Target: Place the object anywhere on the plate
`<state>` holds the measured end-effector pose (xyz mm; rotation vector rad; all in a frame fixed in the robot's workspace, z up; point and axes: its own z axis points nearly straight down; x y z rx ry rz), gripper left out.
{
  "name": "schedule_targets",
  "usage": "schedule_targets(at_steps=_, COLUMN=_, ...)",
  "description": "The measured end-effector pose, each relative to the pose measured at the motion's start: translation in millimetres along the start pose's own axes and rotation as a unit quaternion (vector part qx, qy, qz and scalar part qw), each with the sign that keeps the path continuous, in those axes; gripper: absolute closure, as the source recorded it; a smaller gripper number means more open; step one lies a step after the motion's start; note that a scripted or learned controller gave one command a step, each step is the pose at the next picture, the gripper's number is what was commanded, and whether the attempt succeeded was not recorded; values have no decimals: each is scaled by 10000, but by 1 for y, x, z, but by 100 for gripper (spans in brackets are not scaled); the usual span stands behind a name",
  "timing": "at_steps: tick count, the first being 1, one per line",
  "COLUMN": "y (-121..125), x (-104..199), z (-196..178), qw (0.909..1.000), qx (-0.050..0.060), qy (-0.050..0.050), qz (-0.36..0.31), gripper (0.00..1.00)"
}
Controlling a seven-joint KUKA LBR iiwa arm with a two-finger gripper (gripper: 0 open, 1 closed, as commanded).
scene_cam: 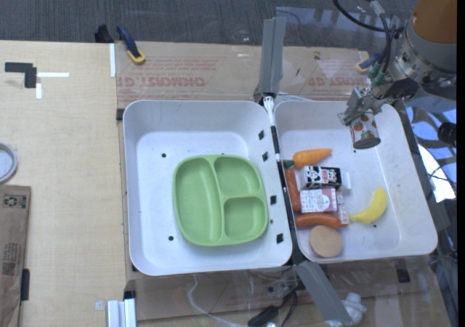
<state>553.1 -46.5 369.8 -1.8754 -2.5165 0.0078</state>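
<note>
End effector (361, 116) hangs over the right bin (407, 238), gripping a small can (365, 133). Left of it lies a green three-compartment plate (220, 200).

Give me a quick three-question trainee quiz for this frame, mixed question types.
1. True or false: the green three-compartment plastic plate lies in the right white bin.
2. Which item lies nearest the right bin's front edge? A) yellow toy banana B) round tan cookie-like disc C) orange toy carrot
3. Fill in: the gripper is above the ___ bin, with a small red-and-white cup-like object at its fingers.

Key: 1 false, it lies in the left white bin; 2 B; 3 right.
</note>
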Motion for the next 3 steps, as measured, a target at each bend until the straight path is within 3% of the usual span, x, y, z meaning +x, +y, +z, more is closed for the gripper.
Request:
schedule_targets(at_steps=1, y=53, x=80, z=150, qw=9995, qx=12, qy=3, qz=321, gripper=100)
schedule_targets(at_steps=2, y=35, x=127, z=182, qw=9997, qx=11, qy=1, qz=-245, gripper=100)
schedule_targets(at_steps=3, y=35, x=126, z=181, qw=9997, qx=9, qy=1, qz=-243, gripper=0)
